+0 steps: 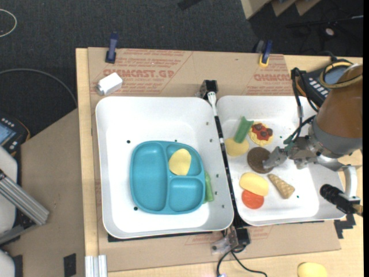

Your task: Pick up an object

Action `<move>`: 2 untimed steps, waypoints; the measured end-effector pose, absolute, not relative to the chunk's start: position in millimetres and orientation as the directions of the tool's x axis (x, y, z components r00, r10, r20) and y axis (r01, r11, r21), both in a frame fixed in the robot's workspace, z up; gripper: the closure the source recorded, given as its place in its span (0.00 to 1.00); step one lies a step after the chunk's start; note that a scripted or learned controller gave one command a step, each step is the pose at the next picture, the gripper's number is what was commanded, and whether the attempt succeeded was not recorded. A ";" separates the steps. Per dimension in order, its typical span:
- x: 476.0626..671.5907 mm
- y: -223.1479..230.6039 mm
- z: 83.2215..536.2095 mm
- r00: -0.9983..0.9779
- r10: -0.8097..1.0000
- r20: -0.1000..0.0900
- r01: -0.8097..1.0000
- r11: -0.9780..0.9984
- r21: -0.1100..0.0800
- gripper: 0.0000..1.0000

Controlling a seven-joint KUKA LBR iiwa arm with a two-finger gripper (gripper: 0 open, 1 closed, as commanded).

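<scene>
The arm (340, 120) reaches in from the right over the right bin (305, 212), and its gripper (275, 159) sits low among the toy food there. How far the gripper stands open cannot be told from this angle, nor whether it has hold of anything.

Its tip is touching or just over a brown round piece (258, 159) in the middle of the right bin. Close around that piece lie several others. A yellow pear-shaped piece (236, 147) is just to its left, with a green stick (241, 130) leaning above it. A small pizza slice (261, 133) with red topping lies just behind. In front are a yellow lemon-like piece (253, 183), a red tomato (252, 199) touching it, and a tan cone (281, 185) beside them, right under the gripper's body.

The left bin (115, 212) holds a blue divided plate (153, 178) with a yellow piece (180, 162) in its upper right section. A green strip (208, 188) lies along the plate's right edge.
</scene>
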State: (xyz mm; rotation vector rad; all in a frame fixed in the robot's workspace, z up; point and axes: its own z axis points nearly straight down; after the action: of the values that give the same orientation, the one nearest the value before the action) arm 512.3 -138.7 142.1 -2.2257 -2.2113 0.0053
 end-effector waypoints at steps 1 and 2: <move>489.4 -92.9 82.9 -0.001 1.000 0.004 1.000 0.001 -0.002 0.00; 490.4 -95.8 95.0 0.001 1.000 -0.001 1.000 -0.001 0.003 1.00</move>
State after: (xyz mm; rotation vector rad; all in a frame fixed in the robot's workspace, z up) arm 490.4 -95.8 95.0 -2.2246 -2.2215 -0.0024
